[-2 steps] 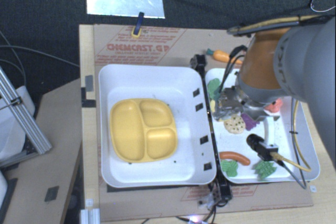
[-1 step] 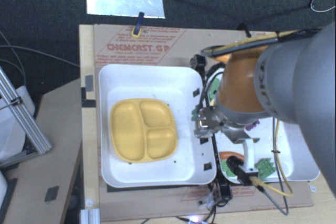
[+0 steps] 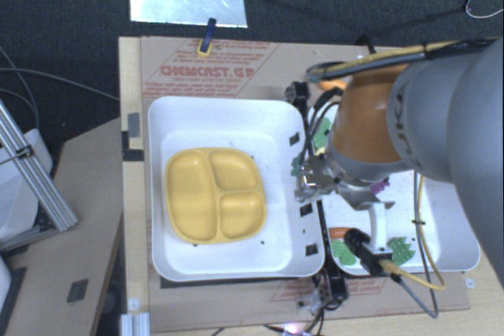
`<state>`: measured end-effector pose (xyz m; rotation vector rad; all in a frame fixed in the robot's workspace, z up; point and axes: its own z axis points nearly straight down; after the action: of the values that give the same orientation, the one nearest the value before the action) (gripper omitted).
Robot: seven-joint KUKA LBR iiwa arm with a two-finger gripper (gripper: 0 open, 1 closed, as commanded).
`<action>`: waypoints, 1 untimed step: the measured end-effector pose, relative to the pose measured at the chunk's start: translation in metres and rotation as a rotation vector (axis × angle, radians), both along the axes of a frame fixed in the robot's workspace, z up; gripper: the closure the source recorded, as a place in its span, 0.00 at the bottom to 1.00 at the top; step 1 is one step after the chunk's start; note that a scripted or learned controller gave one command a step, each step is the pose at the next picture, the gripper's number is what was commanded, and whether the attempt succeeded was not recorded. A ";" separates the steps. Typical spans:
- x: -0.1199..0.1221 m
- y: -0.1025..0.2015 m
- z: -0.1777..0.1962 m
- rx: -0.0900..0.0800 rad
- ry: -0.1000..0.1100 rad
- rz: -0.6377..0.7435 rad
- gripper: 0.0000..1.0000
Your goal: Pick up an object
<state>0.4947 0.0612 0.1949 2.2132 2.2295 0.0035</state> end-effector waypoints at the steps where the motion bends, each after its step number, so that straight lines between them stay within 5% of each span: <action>1: -0.003 0.071 0.132 0.006 -0.012 0.005 1.00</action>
<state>0.4915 0.1317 0.3271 2.2048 2.2315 0.0244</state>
